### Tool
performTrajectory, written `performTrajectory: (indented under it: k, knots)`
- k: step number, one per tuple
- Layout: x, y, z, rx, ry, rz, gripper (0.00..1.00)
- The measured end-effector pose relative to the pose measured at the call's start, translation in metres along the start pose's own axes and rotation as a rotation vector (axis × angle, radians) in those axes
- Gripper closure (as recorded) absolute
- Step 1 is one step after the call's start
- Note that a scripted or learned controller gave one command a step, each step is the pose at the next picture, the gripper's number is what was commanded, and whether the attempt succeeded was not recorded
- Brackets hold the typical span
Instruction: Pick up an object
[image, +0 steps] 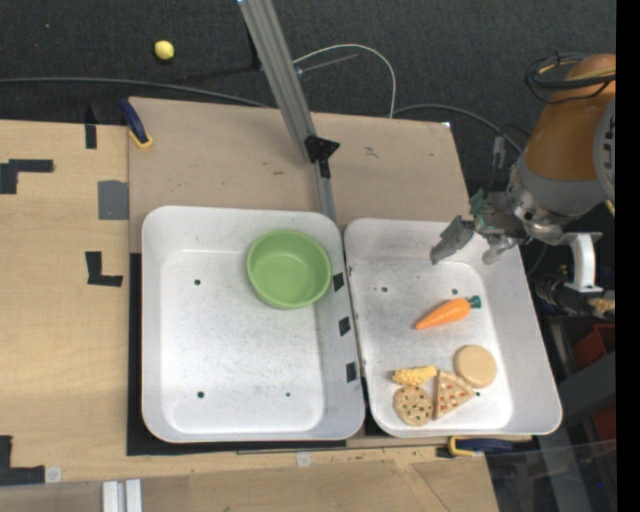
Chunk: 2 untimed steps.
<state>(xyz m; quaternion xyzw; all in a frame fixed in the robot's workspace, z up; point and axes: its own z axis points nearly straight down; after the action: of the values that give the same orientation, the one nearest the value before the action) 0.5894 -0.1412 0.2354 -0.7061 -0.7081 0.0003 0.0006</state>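
Left bin (170, 300): green bowl (289, 268) near its far right corner. Right bin (530, 330): carrot (444, 313) mid-bin; round cracker (475, 365), pizza slice (451, 393), cookie (411, 405), what looks like corn (414, 376) clustered near front. Gripper (472, 243) over far edge, fingers spread, holding nothing.

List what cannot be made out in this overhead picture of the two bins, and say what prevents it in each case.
- End effector, camera view: whether it is open or shut is unclear; it looks small and slightly blurred above the right bin.
- Arm, camera view: cut off by the right edge.
- Yellow object on the dark floor, camera view: too small to identify.
- Toy foods near the cracker, camera view: too small to name surely.
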Motion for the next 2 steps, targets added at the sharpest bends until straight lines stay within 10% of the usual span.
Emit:
performTrajectory:
  k: [2]
  knots:
    - [0.003,-0.005,0.064,0.007,0.000,0.001,0.00]
